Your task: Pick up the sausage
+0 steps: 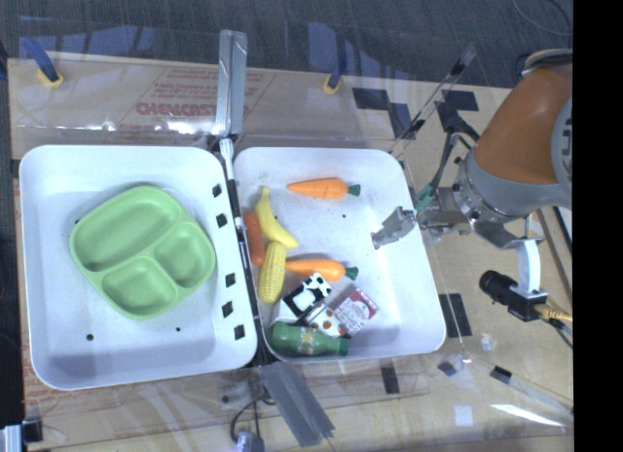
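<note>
Sausage untouched, lying well left of pincer, wedged between banana and bin wall. Pincer carries nothing, grip state unreadable. Task not begun: approach, grasp, lift all remain.

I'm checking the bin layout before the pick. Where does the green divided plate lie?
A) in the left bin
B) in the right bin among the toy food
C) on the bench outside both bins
A: the green divided plate lies flat in the left bin, while the toy food sits in the right bin.
</note>
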`<state>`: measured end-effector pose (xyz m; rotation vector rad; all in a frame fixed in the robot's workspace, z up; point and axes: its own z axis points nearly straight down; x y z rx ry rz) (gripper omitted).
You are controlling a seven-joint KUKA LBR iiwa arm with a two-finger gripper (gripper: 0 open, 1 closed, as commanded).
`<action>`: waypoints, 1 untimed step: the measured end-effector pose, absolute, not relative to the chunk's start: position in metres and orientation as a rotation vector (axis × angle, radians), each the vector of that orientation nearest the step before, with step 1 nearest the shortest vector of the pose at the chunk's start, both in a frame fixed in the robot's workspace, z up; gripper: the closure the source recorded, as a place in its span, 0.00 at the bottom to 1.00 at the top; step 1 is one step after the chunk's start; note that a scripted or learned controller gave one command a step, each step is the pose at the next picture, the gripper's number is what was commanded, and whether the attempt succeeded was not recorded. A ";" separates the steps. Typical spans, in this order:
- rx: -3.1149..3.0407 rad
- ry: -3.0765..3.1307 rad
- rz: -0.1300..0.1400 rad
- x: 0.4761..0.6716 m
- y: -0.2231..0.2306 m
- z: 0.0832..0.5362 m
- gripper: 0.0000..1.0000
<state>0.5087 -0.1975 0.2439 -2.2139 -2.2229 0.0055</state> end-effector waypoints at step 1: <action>-2.206 -2.225 0.009 0.509 -0.197 0.252 1.00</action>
